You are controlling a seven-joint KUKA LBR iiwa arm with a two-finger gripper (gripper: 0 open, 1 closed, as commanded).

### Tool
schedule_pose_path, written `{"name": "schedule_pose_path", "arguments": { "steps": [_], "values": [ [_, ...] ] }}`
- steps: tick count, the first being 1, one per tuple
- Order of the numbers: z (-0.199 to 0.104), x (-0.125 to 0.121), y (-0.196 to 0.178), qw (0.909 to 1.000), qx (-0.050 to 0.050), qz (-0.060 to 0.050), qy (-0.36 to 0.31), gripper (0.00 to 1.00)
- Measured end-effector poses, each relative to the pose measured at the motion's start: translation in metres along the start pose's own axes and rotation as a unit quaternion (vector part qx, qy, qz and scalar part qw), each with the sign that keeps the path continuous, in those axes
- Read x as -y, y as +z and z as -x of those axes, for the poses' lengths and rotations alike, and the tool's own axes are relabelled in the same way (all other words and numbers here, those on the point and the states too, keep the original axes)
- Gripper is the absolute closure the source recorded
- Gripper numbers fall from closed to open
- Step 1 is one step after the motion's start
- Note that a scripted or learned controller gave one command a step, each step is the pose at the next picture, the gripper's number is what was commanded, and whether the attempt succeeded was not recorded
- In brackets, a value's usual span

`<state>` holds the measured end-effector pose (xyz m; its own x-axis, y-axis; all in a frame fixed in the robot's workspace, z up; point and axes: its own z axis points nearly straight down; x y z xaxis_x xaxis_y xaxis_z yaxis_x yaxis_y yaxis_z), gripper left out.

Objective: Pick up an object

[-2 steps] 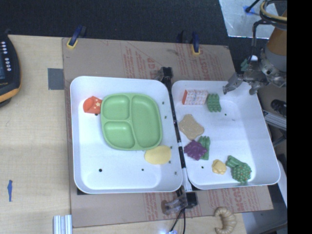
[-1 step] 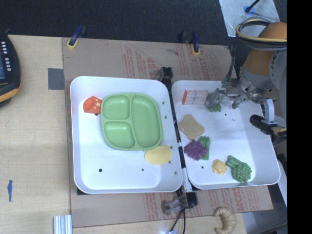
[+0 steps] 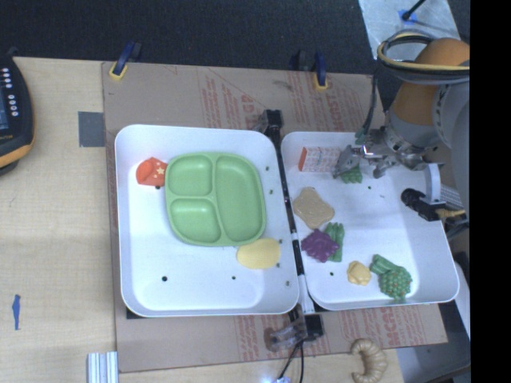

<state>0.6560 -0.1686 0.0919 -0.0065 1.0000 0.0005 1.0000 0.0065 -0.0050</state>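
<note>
Overhead slanted view of the tabletop [image 3: 56,238], which carries two shallow white bins side by side on a sheet of cardboard [image 3: 200,94]. The left bin [image 3: 140,290] holds a green divided plate [image 3: 215,198] with three compartments, lying flat near the bin's centre. A red piece with a yellow star [image 3: 150,171] lies just beside the plate's left edge, and a pale yellow lemon-like piece [image 3: 259,254] lies touching or nearly touching the plate's lower right corner.

The right bin [image 3: 423,254] holds the loose pieces available for picking. A white card with red print [image 3: 318,159] lies at its upper left. Below it lies a tan slice of toy bread [image 3: 312,208]; further down, a purple bunch of grapes [image 3: 318,245] touches a small green leafy piece [image 3: 335,236]. Near the lower edge a small yellow piece [image 3: 359,274] sits just beside a green broccoli-like piece [image 3: 392,276].

The grey arm [image 3: 423,78], with its orange band, reaches in from the right, and the tool [image 3: 356,164] is low over the upper part of the right bin. A small green object [image 3: 351,175] sits directly at the tool's tips, just right of the white card; whether it is between the fingers or merely beneath them cannot be told, nor can the tool's opening. A black fitting [image 3: 421,203] projects over the bin's right side.

Blue clamps [image 3: 320,72] and [image 3: 124,61] grip the cardboard's far edge. A handheld control pendant [image 3: 12,110] rests at the far left.
</note>
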Motion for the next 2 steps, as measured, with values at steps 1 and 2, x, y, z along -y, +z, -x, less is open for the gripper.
{"name": "schedule_pose_path", "arguments": {
  "steps": [1, 2],
  "values": [
    [0.001, 0.0, -0.012, 1.0, 0.001, 0.0, -0.001, 1.0],
    [-0.049, -0.003, -0.107, 1.0, 0.0, 0.007, -0.001, 1.0]
  ]
}}
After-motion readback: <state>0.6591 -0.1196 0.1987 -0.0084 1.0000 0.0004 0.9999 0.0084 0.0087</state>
